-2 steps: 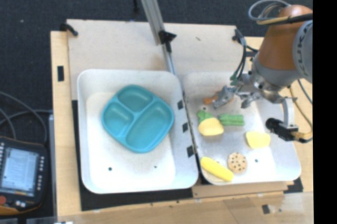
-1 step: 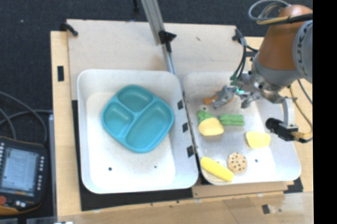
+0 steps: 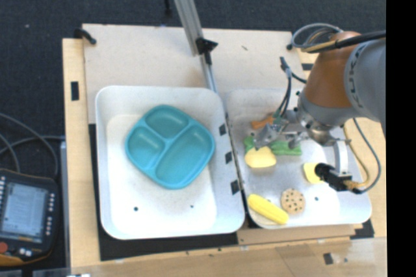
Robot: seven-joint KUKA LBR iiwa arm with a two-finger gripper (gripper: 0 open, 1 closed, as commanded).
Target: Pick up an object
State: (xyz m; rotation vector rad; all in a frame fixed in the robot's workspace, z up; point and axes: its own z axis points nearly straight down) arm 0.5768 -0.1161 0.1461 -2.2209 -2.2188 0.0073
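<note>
My gripper [image 3: 265, 137] hangs low over the left part of the right bin [image 3: 354, 207]. Just below it lies a pale yellow wedge [image 3: 260, 158]. A flat green piece [image 3: 288, 149] lies to the right of the wedge, partly under the gripper body. A small orange piece [image 3: 262, 121] shows behind the gripper. Further toward the front are a yellow corn cob [image 3: 268, 209], a brown cookie [image 3: 293, 201] and another yellow piece [image 3: 311, 171]. I see nothing lifted clear of the bin floor.
The left bin [image 3: 114, 204] holds a teal divided plate [image 3: 170, 145]. A slanted metal pole [image 3: 188, 9] stands behind the bins. Cables [image 3: 354, 168] loop from the wrist over the right bin's right side. The divider between the bins [image 3: 232, 165] lies close to the gripper.
</note>
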